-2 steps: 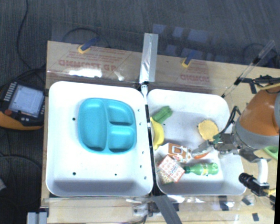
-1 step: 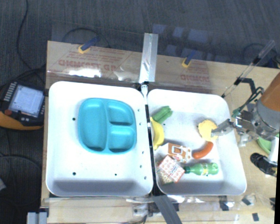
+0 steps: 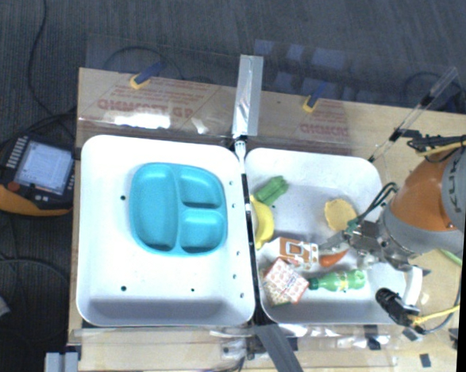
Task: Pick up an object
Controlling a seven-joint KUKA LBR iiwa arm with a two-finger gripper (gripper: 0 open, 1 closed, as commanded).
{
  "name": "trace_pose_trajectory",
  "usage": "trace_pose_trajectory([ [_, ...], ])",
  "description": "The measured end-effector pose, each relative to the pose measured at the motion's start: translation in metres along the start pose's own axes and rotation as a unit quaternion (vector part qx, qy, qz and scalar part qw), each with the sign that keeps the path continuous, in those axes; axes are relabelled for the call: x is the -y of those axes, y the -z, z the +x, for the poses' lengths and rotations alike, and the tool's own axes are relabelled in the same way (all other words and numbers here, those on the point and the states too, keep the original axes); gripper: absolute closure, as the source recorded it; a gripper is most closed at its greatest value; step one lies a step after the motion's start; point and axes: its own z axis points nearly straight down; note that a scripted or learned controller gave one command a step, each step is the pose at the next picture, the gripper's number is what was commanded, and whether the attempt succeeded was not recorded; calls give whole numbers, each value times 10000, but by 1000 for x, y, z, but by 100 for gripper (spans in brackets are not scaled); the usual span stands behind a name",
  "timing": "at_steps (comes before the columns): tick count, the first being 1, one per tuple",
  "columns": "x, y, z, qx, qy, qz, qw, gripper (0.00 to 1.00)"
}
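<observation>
Left bin: shallow white tray housing the blue sectioned plastic plate.
Right bin: holds the pickable clutter.
Gripper: low over the orange carrot-like piece; opening cannot be told.
Green bottle: just beside.

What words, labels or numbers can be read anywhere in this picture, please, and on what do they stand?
None can be read for certain.
Clear sheet behind the bins: faint red print, too blurred to read.
Second sheet: the same faint red print, unreadable.
Cartons in the right bin: printed patterns, too small to read.
Handheld pendant on the floor: lit screen, no legible text.
</observation>
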Motion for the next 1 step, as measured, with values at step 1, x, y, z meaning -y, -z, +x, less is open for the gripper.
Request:
trace_pose_trajectory([
  [1,-28,0,6,-36,-1901,67,9817,0],
])
